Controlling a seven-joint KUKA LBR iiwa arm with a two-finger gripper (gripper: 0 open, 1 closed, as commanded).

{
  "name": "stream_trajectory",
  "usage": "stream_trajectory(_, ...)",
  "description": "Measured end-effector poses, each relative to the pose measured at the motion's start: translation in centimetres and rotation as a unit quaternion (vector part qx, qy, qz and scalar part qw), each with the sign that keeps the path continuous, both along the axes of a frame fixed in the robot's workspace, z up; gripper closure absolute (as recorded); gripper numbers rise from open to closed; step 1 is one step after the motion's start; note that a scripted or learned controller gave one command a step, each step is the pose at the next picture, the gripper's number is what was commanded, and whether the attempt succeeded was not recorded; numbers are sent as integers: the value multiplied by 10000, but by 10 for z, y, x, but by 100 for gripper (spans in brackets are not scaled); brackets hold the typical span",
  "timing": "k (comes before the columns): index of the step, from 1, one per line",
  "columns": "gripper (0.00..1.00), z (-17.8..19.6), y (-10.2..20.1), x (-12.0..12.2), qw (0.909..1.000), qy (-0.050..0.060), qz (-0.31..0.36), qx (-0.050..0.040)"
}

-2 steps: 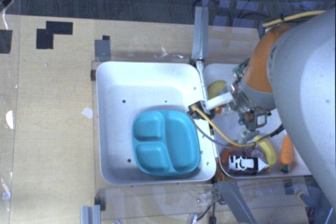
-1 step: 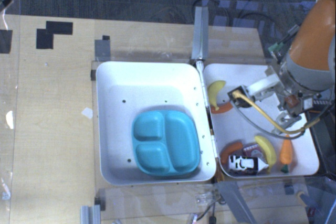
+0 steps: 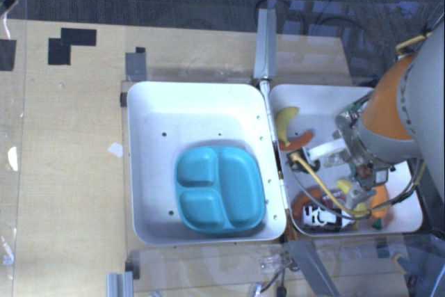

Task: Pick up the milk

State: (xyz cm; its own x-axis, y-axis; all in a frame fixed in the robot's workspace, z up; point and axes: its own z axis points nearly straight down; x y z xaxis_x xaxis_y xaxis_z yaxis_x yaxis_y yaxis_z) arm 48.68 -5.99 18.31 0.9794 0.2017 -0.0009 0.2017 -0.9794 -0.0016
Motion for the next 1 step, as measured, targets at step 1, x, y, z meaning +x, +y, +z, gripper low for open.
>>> stream_trajectory(1,0,1,73,49,10000,-12,13,-1)
